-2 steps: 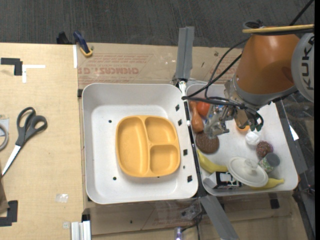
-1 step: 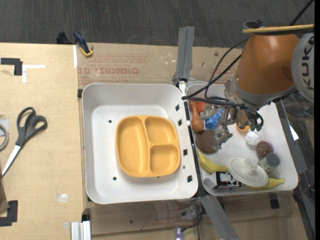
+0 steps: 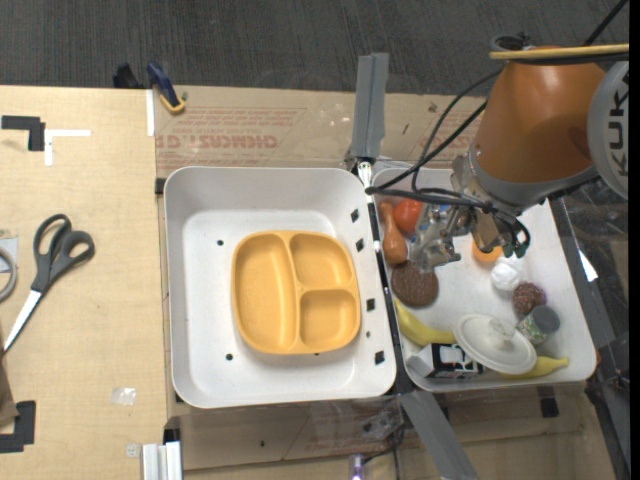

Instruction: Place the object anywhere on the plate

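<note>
So the grey arm with the orange band [image 3: 540,108] is hanging over the upper part of the right-hand white bin [image 3: 565,268], and its two-finger gripper [image 3: 437,246] is down among the clutter at that bin's upper left. Honestly can't tell whether it's got anything, the wrist and cables hide too much.

Right under and beside it: a red-orange round fruit-like thing [image 3: 406,214], a darker orange piece [image 3: 396,247] just below that, and a brown round disc [image 3: 414,286] a bit further down. My guess is one of these is the object it's after, since the tool sits practically on top of them. Further down-frame there's a yellow banana [image 3: 415,328] lying roughly left-to-right along the bin's bottom, with a white round lid [image 3: 495,340] resting over it.

The relation that matters: the yellow three-section plastic plate [image 3: 296,291] sits in the middle of the left-hand white bin [image 3: 190,298], straight to the left of the gripper and slightly lower in frame. So the carry is a leftward move over the two bin walls where they meet. The plate has nothing on it, lies flat, and has plenty of room around it, so any section works.
</note>
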`<action>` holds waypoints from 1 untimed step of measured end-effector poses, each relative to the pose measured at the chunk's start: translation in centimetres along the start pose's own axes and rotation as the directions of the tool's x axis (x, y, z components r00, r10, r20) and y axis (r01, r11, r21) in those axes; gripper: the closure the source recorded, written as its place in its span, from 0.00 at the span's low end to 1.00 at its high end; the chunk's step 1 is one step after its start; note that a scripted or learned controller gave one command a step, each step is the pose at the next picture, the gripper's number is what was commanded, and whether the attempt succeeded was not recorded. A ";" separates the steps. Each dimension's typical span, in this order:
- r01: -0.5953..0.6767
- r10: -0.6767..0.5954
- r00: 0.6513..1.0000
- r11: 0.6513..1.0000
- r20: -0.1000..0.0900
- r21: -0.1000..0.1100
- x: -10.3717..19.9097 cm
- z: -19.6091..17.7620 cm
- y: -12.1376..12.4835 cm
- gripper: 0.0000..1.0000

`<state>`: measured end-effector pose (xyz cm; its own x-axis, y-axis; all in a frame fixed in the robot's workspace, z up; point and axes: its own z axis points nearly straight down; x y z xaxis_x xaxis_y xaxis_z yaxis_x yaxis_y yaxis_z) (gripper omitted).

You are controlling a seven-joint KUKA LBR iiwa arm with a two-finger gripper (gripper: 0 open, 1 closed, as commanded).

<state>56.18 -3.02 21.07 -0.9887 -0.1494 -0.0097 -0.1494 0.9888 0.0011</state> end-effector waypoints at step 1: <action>0.000 0.000 1.000 1.000 0.000 0.000 0.0 0.0 0.0 0.00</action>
<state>56.18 -3.02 21.06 -0.9888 -0.1491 -0.0096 -0.1491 0.9888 0.0013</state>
